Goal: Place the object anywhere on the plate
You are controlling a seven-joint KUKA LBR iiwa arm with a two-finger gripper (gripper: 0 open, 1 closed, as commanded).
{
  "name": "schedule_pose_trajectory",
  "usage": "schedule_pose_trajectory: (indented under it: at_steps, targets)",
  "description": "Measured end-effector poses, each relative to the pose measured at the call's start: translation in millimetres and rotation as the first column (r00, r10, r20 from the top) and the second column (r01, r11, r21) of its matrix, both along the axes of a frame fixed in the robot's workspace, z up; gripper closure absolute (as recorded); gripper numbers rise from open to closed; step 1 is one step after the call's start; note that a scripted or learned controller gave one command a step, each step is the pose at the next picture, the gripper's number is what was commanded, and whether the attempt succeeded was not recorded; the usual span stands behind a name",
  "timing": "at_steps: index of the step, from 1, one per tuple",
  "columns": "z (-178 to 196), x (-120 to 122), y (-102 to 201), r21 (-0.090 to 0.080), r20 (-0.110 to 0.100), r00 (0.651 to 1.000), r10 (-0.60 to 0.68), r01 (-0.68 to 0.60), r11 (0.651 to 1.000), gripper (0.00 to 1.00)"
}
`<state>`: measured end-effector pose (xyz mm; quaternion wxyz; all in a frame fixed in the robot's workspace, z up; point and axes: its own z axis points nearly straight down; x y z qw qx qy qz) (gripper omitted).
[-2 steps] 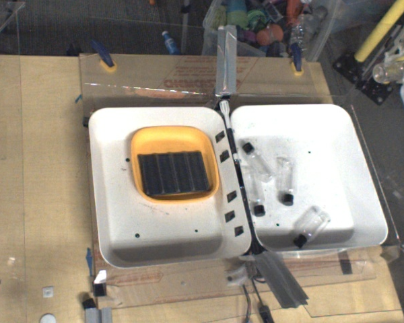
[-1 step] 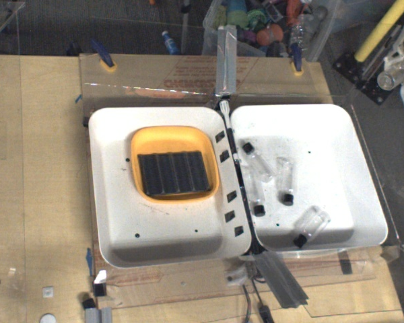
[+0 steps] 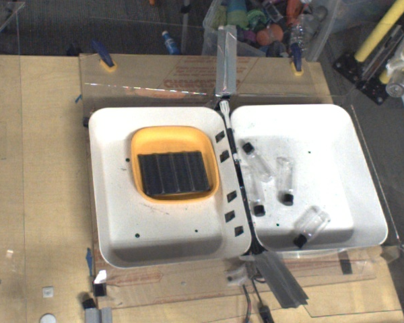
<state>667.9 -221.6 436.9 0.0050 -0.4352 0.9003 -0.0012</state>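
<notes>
From above, the wooden desk (image 3: 34,147) carries two shallow white bins side by side. The left bin (image 3: 114,234) holds an orange plate (image 3: 174,138) with rounded corners, and a dark ribbed insert (image 3: 173,173) lies flat in the plate's middle, covering most of its floor.

The right bin (image 3: 337,153) holds several clear plastic tubes with black caps. One tube (image 3: 249,149) lies near the bin's upper left, just beside the divider. Another (image 3: 285,180) lies near the middle, with its black cap toward the camera. A third (image 3: 256,197) lies close to the divider, lower down. A fourth (image 3: 310,224) rests tilted against the bin's near wall, black cap lowest. All four tubes lie apart from the plate, across the divider (image 3: 233,180) between the bins.

The gripper's state cannot be told from this view.

Behind the desk, a clear tub (image 3: 269,9) is full of colourful toys.
</notes>
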Motion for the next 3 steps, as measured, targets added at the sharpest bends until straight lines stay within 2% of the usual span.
schedule_pose_trajectory:
  at_steps: [1, 2, 3]
  targets:
    - [-0.5, 0.0, 0.2, -0.002, -0.001, 0.949, 0.315, -0.315, 0.949, 1.0]
    - [-0.4, 0.0, 0.4, -0.002, -0.001, 0.924, 0.381, -0.381, 0.924, 1.0]
    - [-1.1, -0.2, 0.5, -0.002, -0.003, 0.76, 0.649, -0.649, 0.76, 1.0]
